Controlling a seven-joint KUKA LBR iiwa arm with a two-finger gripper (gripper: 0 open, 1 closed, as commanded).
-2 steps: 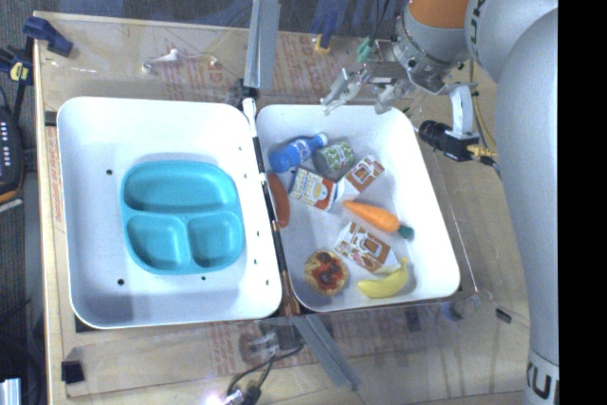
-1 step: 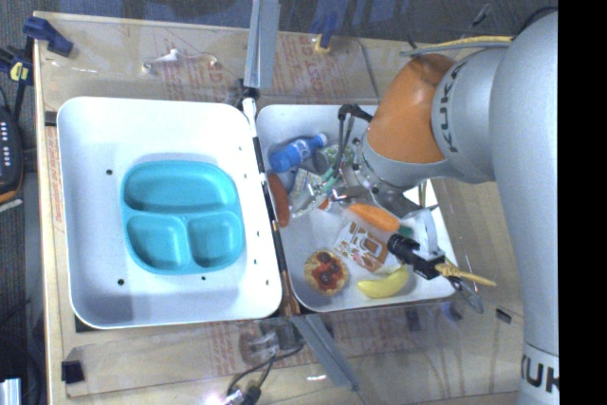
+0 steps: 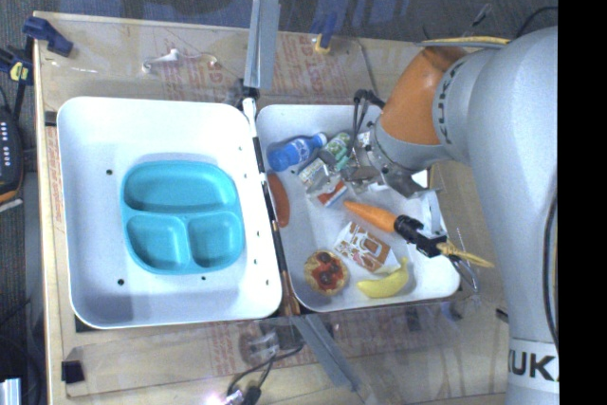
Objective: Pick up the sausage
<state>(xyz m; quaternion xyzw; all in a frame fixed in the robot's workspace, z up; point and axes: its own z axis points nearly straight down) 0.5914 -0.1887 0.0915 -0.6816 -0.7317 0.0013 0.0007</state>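
Two bins: left bin [image 3: 76, 204] holds a blue divided tray [image 3: 182, 215]; right bin [image 3: 436, 285] holds the clutter.
Sausage [image 3: 279, 200]: lies along the right bin's left wall, apart from other items.
Gripper [image 3: 353, 168]: low among wrappers near the water bottle [image 3: 296, 150]; state cannot be told.
Access: judged awkward, wall limits finger room.

Sausage [image 3: 279, 198] lies lengthwise, reddish-brown, hugging the right bin's left wall, just left of frame centre
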